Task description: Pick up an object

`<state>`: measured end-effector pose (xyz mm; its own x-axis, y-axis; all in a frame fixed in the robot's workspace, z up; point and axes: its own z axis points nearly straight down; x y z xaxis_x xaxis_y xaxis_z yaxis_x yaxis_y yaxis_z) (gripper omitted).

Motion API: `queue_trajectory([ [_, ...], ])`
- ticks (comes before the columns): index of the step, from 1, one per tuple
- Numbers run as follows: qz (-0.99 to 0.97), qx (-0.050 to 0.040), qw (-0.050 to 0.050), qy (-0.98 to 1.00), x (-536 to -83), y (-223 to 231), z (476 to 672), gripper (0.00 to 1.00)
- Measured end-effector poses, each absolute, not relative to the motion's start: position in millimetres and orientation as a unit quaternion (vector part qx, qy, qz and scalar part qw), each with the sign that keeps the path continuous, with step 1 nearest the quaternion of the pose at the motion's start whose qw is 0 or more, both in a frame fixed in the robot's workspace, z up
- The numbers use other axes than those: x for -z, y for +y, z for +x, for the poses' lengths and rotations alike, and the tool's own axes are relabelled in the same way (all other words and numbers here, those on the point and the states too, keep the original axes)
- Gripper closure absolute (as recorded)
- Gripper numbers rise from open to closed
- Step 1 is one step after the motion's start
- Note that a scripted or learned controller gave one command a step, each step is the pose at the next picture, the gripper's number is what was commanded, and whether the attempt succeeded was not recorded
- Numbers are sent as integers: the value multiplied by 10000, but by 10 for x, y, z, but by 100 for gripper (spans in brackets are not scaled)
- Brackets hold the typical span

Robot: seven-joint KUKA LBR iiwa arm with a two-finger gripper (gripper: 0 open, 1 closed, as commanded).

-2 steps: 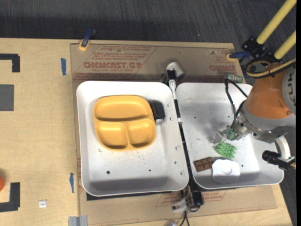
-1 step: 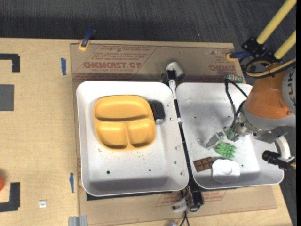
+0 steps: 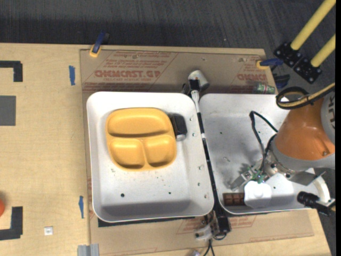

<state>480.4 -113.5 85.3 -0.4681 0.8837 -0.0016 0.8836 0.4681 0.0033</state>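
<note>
A yellow three-compartment plate (image 3: pixel 141 137) lies in the left bin (image 3: pixel 106 196), with a small dark object (image 3: pixel 178 126) touching its right rim. In the right bin (image 3: pixel 224 121) a small brown bar (image 3: pixel 233 199) lies at the near edge, next to a white block (image 3: pixel 259 193). The arm's orange band (image 3: pixel 303 135) hangs over the right bin's right side. My gripper (image 3: pixel 242 177) is low in that bin's near half, just above and slightly right of the brown bar. Nothing shows between its tips.
A black divider (image 3: pixel 205 153) runs between the two bins. Black cables (image 3: pixel 264 135) loop from the wrist over the right bin. Yellow poles with black clamps (image 3: pixel 298 57) stand at the back right. Cardboard (image 3: pixel 160 68) lies under the bins.
</note>
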Motion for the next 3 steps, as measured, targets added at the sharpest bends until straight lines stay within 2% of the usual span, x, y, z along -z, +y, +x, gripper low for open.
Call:
queue_trajectory([
  [1,4665,-5,15,8845,-1904,-1179,4856,0],
  [2,4403,-3,-1,8979,-1107,-1066,4793,0],
  [3,4015,-1,21,9159,-1535,-1527,4800,0],
])
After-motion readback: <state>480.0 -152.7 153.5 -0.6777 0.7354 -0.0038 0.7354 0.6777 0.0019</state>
